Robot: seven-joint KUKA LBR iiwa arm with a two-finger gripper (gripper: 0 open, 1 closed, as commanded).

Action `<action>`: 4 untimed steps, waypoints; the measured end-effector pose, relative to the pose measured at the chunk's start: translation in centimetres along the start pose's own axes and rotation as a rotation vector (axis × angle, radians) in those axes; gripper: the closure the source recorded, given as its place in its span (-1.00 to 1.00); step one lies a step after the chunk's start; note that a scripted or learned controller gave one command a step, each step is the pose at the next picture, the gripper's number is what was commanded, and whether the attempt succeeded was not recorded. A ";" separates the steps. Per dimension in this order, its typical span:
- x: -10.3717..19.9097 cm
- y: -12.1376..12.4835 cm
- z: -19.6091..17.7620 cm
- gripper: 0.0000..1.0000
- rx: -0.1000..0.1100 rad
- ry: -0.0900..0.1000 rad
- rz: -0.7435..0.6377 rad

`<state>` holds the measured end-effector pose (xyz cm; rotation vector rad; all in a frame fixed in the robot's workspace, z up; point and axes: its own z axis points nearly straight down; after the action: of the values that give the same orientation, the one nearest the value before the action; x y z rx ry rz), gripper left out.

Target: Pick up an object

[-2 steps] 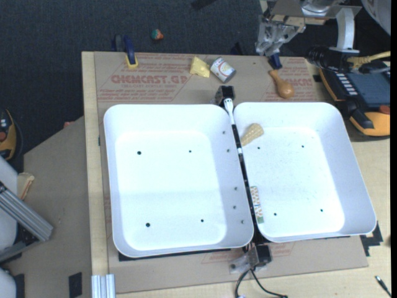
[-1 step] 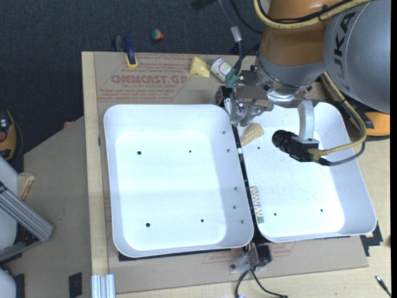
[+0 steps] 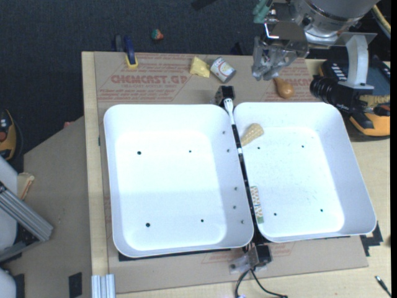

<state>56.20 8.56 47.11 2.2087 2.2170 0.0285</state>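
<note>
My gripper [image 3: 268, 72] hangs above the bench just behind the right bin's back left corner, its metal fingers pointing down with nothing seen between them. A tan, cone-shaped object [image 3: 251, 133] lies inside the right bin [image 3: 347, 166] near its back left corner, below and slightly left of the gripper. A small brown object [image 3: 285, 89] rests on the bench behind the right bin, just right of the gripper.
The left bin [image 3: 124, 185] sits beside the right one. Behind the bins lie a yellow piece [image 3: 200, 67], a small grey-white block [image 3: 223, 70] and a blue-yellow item [image 3: 129, 51]. Black equipment [image 3: 338, 92] stands at the far right.
</note>
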 end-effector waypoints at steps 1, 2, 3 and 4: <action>8.9 3.9 8.6 1.00 0.031 -0.004 -0.004; -4.1 1.8 1.0 1.00 0.010 -0.008 0.017; -1.8 -7.5 17.9 1.00 0.045 -0.006 0.004; -1.1 -8.5 10.0 1.00 0.013 -0.002 0.002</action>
<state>47.95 7.49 36.89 2.2164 2.2200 0.0113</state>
